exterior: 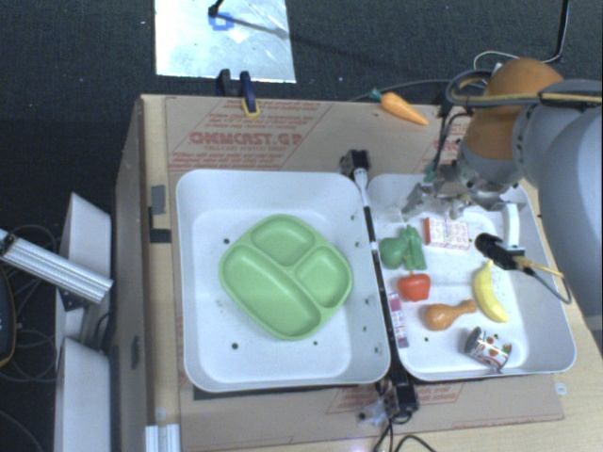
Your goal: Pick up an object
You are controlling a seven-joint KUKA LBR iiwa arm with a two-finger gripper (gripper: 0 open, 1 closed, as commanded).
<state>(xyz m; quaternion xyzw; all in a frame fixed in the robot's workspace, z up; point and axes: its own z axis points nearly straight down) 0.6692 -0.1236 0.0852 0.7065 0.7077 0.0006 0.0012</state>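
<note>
One fixed camera sat above the counter (247, 132) and looked down at a slant, far enough back to take in the left bin (203, 351) and the right bin (554, 345) whole; the arm (565, 153) showed at its right.

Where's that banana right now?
In the camera view the banana lies in the right-hand bin, toward its right side, the small can below it and the orange pear-shaped toy to its left.

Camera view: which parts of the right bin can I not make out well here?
- Right bin, far corner: hidden under the arm and the gripper.
- Red-and-white box: print too small to read.
- Small can: label too blurred to read.
- Green toy: shape too blurred to name.
</note>
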